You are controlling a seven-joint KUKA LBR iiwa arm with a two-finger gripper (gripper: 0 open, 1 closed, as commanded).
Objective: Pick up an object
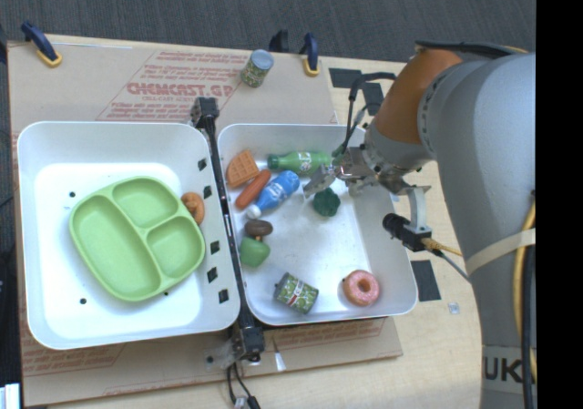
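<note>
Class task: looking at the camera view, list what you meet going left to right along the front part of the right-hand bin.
Green apple → green can → pink doughnut.

**Crowded upper band, open floor mid-right**

In the right bin (393, 263), clutter packs the upper part: a green bottle (299, 160), a blue bottle (275, 192), a carrot (252, 189), a cracker (241, 167) and a dark green piece (326, 203) lie close together, with the gripper (333, 176) and the arm's bulk over the upper right corner. Bare floor runs across the middle toward the right wall. Along the left wall sit a brown piece (259, 229) and a green pepper (254, 252); near the lower edge, a green can (296, 292) and a pink doughnut (361, 288), with a gap between them.

In the left bin (36, 148), a green divided tray (137, 236) fills most of the floor; a small brown doughnut (193, 207) lies beside its right edge.
</note>
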